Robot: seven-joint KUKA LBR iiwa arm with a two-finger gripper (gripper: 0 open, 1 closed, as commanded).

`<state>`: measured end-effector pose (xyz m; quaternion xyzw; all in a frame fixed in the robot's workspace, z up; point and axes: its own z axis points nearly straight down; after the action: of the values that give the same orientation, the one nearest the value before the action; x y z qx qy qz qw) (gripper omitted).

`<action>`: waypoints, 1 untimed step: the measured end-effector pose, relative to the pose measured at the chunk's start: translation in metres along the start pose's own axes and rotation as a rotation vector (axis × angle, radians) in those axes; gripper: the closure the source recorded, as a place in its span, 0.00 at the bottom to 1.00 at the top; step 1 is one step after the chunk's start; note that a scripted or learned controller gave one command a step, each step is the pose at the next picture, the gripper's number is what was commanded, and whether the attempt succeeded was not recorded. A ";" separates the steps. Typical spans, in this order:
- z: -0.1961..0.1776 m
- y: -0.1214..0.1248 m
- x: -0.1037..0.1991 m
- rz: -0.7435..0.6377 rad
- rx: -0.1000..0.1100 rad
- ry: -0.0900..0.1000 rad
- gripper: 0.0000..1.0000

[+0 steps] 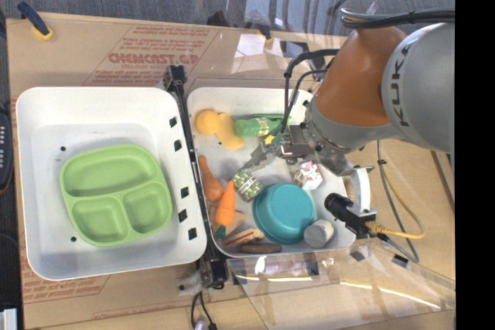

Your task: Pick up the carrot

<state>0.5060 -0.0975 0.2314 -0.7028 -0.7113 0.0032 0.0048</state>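
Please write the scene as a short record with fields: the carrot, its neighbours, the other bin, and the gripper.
carrot: lies in the right bin, near its left wall, leafy end toward the front
neighbours: teal bowl to its right; yellow toy behind it
left bin: holds a green divided plate
gripper: over the right bin, behind and to the right of the carrot, not at it
task status: carrot not yet picked up

One fixed cam above desk [69, 50], slanted downward, mid-range, both bins [31, 166] framed; arm [387, 81] enters from right.
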 end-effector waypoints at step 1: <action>0.041 0.077 0.046 -0.101 0.000 -0.002 0.00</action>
<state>0.5816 -0.0501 0.1893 -0.6659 -0.7460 0.0034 0.0043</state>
